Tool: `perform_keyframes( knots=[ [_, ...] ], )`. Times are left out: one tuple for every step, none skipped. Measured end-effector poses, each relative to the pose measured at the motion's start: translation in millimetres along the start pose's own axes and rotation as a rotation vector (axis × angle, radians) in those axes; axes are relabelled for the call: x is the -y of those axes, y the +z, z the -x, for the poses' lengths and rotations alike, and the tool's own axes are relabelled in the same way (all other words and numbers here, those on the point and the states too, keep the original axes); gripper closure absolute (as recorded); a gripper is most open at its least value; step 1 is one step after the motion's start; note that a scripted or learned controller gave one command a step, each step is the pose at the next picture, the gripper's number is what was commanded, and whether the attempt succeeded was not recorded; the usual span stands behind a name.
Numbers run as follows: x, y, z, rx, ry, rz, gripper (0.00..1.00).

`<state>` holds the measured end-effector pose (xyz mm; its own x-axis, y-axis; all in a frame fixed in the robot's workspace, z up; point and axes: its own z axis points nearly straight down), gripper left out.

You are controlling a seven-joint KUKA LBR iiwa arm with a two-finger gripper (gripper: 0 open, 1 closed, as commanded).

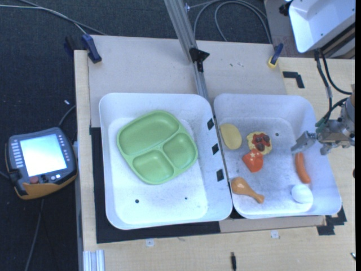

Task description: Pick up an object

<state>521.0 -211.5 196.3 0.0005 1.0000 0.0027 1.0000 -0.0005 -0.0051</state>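
Two white bins side by side on the worktop [141,55]: the left bin [113,151] holding a green divided plate [157,147], the right bin [282,103] holding the small toy foods. At the right bin's far right rim, the claw [310,141], reaching in from the right with a grey finger pointing leftward over the bin wall; whether spread or clenched, impossible to tell from here, and nothing seen between the fingers. Nearest candidate: an orange sausage [302,167], lying just below and slightly left of the claw, long axis running roughly near-to-far along the bin's right side. Further left, well apart from the claw: a red-and-yellow piece [259,141], a red pepper [253,161], a pale yellow oval [230,136] and a drumstick [247,189]. Near the front right corner, a white egg [302,194]. Likely needed next: a short drop toward the sausage, fingers closing across its narrow width.
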Motion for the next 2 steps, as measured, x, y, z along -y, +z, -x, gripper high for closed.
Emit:
perform_keyframes(
  knots=[
    [-8,51,-6,-0.001,-0.002,-0.001,0.0],
    [-4,111,-5,0.0,0.0,0.003,0.0]
  ],
)
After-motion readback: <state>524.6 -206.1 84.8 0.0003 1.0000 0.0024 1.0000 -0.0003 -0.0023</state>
